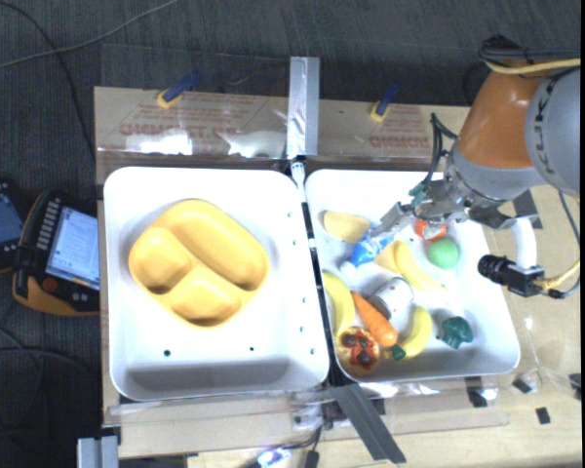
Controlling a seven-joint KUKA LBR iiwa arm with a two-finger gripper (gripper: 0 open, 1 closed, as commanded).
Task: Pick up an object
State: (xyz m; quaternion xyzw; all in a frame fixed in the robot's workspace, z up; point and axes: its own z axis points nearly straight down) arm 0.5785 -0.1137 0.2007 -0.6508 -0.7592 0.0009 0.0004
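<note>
Camera view: two-finger gripper (431, 201), grip state impossible to tell, above crowded right white bin (507, 344); risk of nudging green ball (444, 253), missing.

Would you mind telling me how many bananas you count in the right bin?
3, perhaps more hidden: one banana along the left wall, a second mid-bin beside the green ball, a third near the front by the carrot.
</note>
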